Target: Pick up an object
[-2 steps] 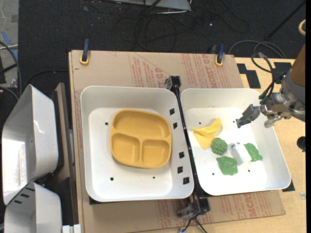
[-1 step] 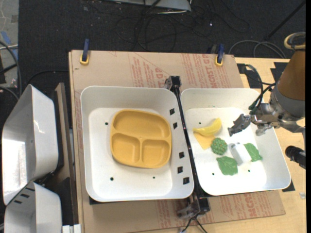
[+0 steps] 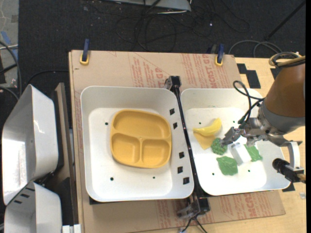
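Gripper (image 3: 232,139) low in right bin (image 3: 252,182), finger state impossible to tell (blurred), among green pieces (image 3: 227,165) beside a yellow banana-like toy (image 3: 209,128); arm (image 3: 286,98) cut off at the frame edge. Left bin (image 3: 97,144): yellow divided plate (image 3: 141,138).

Two bins are set side by side on the bench (image 3: 126,67). A divided tray (image 3: 141,139) is held at the centre of the left bin (image 3: 92,130). In the right bin (image 3: 209,181), small objects (image 3: 218,147) are clustered centrally, with the gripper (image 3: 228,139) placed over them from three o'clock.
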`<action>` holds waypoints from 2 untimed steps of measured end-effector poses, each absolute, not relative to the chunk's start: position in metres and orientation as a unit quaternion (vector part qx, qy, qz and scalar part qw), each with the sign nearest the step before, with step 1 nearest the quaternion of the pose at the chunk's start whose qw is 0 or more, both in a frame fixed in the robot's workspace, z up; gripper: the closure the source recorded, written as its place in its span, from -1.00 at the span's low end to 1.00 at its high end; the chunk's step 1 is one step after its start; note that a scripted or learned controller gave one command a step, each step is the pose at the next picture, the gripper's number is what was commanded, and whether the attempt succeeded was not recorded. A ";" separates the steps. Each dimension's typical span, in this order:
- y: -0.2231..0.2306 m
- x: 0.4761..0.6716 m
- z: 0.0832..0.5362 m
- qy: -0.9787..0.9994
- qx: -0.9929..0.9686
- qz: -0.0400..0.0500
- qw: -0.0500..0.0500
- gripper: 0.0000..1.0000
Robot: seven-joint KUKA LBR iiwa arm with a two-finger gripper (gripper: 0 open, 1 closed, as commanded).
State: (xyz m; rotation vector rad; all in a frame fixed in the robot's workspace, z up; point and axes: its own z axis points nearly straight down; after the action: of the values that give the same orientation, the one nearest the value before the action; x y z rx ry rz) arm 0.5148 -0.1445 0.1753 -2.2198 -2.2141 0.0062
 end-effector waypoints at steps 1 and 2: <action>-0.140 0.516 0.116 -0.706 -0.708 0.000 -0.001 -1.00; -0.141 0.517 0.129 -0.705 -0.709 -0.002 -0.004 1.00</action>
State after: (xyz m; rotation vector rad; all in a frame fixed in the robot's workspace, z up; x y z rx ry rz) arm 0.5172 -0.1409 0.1293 -2.2322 -2.2211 -0.0048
